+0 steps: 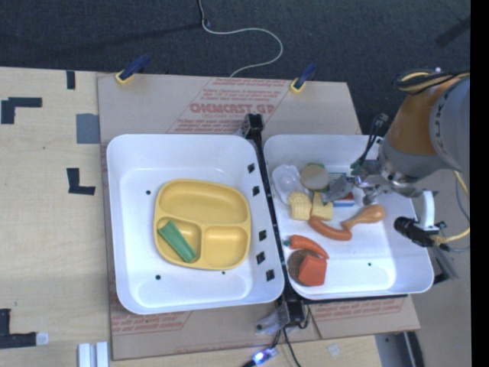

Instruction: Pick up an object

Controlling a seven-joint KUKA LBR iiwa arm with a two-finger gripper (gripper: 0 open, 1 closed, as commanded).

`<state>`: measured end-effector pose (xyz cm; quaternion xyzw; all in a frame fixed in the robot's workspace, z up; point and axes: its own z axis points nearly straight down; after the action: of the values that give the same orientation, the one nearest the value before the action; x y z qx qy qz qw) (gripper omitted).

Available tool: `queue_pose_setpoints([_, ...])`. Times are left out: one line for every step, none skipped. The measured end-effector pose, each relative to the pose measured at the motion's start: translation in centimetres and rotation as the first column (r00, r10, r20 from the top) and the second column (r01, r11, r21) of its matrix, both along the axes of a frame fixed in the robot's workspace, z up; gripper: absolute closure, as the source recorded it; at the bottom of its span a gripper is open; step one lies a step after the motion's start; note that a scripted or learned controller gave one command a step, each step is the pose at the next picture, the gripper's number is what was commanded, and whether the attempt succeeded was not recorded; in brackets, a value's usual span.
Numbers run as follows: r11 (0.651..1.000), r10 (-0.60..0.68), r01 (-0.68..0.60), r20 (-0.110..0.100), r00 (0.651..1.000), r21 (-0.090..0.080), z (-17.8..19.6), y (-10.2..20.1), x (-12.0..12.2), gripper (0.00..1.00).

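The gripper [345, 190] (grip unreadable) hangs just right of the corn piece [300, 204], where crowded neighbouring toys could spoil any pinch.

Arm [428, 128] reaches in from right; orange-banded wrist bent down; end effector [348, 189] low.
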<state>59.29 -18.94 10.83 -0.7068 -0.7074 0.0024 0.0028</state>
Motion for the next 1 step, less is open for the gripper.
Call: queue_pose_setpoints([1.000, 0.000, 0.000, 0.015, 1.000, -0.003, -2.10, 0.02, 0.27, 0.00])
